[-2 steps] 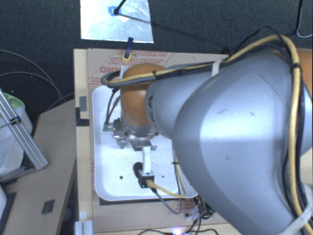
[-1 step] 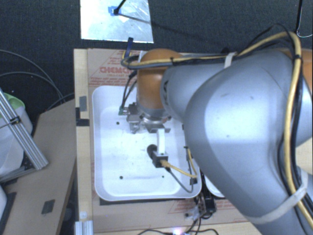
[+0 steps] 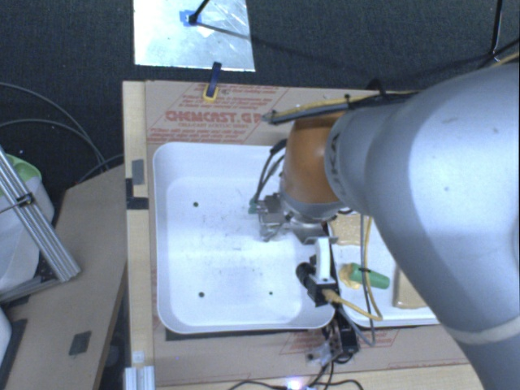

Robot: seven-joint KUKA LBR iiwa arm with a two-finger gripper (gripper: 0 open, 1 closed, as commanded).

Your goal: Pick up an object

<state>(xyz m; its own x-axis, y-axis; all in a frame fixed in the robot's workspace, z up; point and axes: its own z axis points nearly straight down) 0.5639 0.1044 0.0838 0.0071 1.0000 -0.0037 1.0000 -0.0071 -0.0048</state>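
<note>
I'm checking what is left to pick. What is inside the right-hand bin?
A yellow and green object lies in the right bin, near its left wall. The arm covers most of that bin, so anything else in it is hidden.

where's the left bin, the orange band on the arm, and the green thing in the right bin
left bin (image 3: 211,242): camera view, on its bare white floor
orange band (image 3: 307,162): camera view, on its rounded side above the wrist
green thing (image 3: 375,279): camera view, on its green end, in the right bin
</note>
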